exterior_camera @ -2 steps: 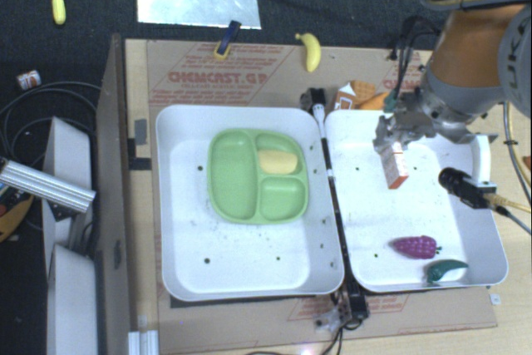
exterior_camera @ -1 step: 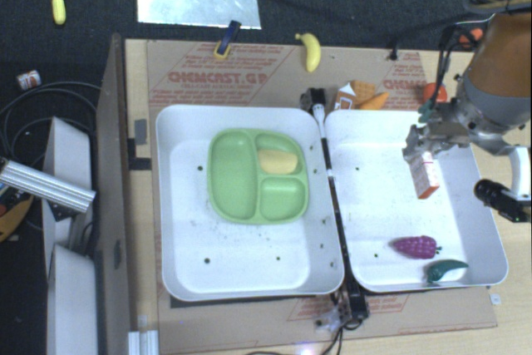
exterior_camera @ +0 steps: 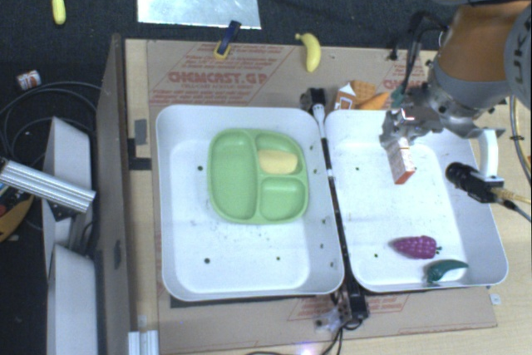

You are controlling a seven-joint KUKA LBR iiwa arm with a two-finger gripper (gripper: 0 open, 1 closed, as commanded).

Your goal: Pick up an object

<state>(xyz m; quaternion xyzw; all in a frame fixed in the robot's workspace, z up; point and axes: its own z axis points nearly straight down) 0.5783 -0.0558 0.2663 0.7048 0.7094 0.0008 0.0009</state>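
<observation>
Right now the gripper stands over the right bin with a small orange-and-white box directly beneath it.
The box appears caught between the fingers, though I cannot tell for certain. Below the gripper, near the bin's front edge, lie a purple grape bunch and a teal object, with bare floor between. Left of the gripper, the left bin holds a green divided plate carrying a yellow item.
</observation>
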